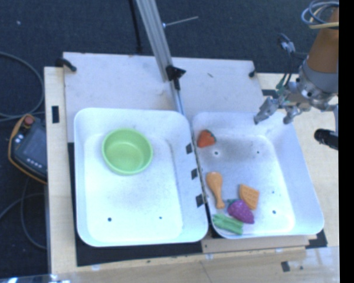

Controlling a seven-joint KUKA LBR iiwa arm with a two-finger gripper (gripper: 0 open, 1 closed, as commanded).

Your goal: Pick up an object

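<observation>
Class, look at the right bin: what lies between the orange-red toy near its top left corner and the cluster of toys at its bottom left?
In the camera view, only bare white bin floor separates the orange-red toy from the cluster, whose nearest piece is the tan drumstick-shaped toy.

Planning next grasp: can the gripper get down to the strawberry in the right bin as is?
Probably yes. The strawberry lies alone near the right bin's far-left corner, apart from the other toys. The gripper hovers over the bin's far edge. The close bin wall might crowd the fingers.
</observation>
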